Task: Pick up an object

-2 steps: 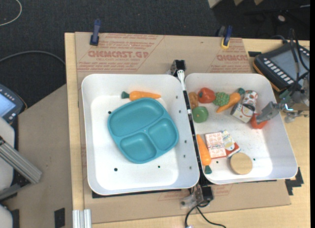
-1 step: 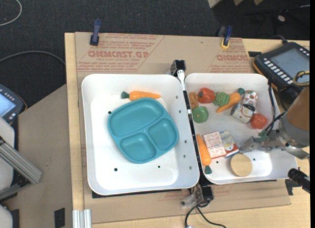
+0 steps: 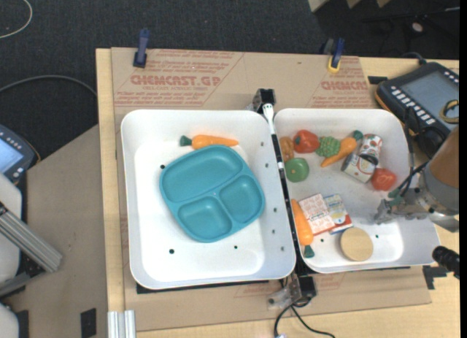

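Well, the teal divided tray (image 3: 211, 193) fills my left bin (image 3: 139, 205), a toy carrot (image 3: 208, 140) just above it. My gripper (image 3: 394, 210) hangs low at the right bin's (image 3: 398, 128) right side, near a red tomato (image 3: 383, 179); whether my fingers are spread I cannot tell.

Brown board (image 3: 175, 81) with red print lies on wooden bench (image 3: 91, 198), under two white bins: left bin (image 3: 131, 205), right bin (image 3: 403, 133), rims touching. Blue clamp (image 3: 141, 46) on board's far-left edge; blue-and-yellow clamp (image 3: 336, 53) on far edge toward right. Black clip (image 3: 264, 99) at bins' far junction. Control pendant (image 3: 419, 95) at right. Dark carpet (image 3: 182, 8) beyond. Metal rail (image 3: 29, 245) at left.
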